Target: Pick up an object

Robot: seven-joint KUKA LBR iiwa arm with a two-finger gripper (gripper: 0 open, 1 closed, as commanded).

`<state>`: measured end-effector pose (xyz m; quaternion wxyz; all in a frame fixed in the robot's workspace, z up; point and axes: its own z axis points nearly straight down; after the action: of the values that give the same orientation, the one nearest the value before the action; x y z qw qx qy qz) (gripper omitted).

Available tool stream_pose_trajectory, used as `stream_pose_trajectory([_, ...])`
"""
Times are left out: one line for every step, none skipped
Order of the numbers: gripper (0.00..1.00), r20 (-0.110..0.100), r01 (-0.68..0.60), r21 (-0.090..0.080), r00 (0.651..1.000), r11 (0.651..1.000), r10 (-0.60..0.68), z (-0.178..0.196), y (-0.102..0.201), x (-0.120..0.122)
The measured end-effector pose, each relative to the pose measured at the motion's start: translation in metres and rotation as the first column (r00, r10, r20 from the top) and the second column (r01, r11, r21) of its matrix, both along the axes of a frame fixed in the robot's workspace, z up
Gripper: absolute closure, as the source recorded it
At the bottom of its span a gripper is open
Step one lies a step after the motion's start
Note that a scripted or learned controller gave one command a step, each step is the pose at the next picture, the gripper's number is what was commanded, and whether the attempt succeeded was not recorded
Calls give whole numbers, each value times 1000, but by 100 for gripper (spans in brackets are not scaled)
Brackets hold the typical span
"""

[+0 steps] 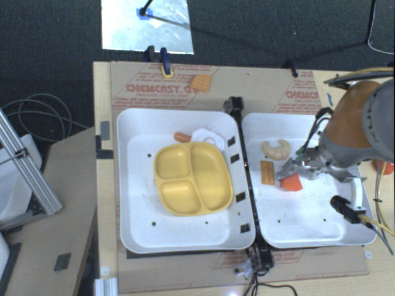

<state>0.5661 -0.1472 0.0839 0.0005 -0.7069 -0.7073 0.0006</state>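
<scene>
In the right bin (308, 227) lie three small things. A beige curved piece (276, 148) rests near the back left. Beside the bin's left wall is a flat brown block (267, 172). An orange-red object (293, 183) sits just right of that block. My gripper (297, 168) reaches in from the right and hangs low directly over the orange-red object, partly covering its top. I cannot see whether it touches the object.
The left bin (133, 184) carries a yellow divided plate (192, 179), with a small orange piece (182, 137) and a white object (208, 138) behind it. A tan piece (200, 82) lies on the cardboard behind the bins. Black clips join the bins.
</scene>
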Motion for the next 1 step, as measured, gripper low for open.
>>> stream_pose_trajectory([100, 5, -2, -1, 1000, 1000, 2, 12, 1, 2])
